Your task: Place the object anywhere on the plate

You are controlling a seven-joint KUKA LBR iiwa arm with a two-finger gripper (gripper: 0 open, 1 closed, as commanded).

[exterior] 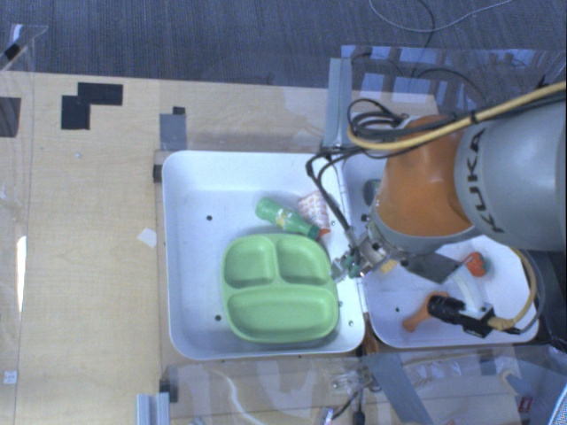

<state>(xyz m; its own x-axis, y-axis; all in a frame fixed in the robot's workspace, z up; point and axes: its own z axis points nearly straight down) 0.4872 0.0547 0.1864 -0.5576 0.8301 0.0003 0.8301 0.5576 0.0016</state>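
Counter (89, 237): pale wood grain, flat.
Arm (496, 175): smooth grey shell with an orange band, over the right bin.
Left bin (190, 264): shallow white tray with bare floor left of the plate.
Plate (279, 286): green plastic, rounded, three compartments, in the left bin.
Bottle (285, 217): green, lying just beyond the plate's far rim.
Claw (350, 266): beside the plate's right edge; opening cannot be made out.

Plate (280, 288) in left bin (190, 264), bottle (285, 218) behind.

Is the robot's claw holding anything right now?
It cannot be told. The tool sits at the green plate's right edge, too small and blurred to show anything in it.
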